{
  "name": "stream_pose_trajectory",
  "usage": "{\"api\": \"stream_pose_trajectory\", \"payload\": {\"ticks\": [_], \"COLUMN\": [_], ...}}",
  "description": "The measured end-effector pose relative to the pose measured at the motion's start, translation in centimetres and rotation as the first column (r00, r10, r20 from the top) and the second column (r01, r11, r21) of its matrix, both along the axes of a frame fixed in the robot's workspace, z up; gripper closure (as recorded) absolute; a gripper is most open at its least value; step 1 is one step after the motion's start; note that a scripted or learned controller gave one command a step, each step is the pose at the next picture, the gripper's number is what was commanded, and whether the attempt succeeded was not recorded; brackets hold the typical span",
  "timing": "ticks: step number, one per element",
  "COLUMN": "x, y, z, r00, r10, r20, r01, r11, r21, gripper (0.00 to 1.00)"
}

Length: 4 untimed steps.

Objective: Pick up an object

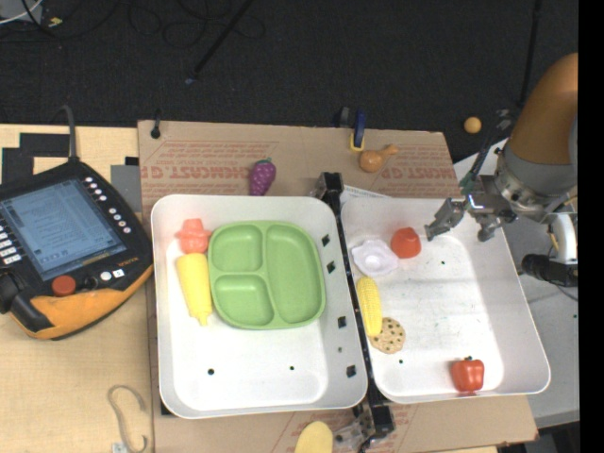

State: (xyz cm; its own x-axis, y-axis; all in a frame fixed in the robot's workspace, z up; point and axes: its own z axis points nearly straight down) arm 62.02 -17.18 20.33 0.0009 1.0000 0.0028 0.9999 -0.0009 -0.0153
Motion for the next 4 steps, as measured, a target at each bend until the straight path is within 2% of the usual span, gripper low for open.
{"api": "stream_pose_trajectory", "payload": {"ticks": [1, 3, 4], "x": [0.3, 1.3, 1.3], "y": [0.0, 0.3, 0.4], "z": [0.9, -11.1, -11.6], "r00": [1.0, 1.0, 1.0], "r10": [0.001, 0.006, 0.004], "r20": [0.015, 0.01, 0.013], "r01": [-0.001, -0.006, -0.004], "r11": [1.0, 1.0, 1.0], "r21": [-0.003, -0.001, -0.002], "gripper": [0.0, 0.0, 0.0]}}
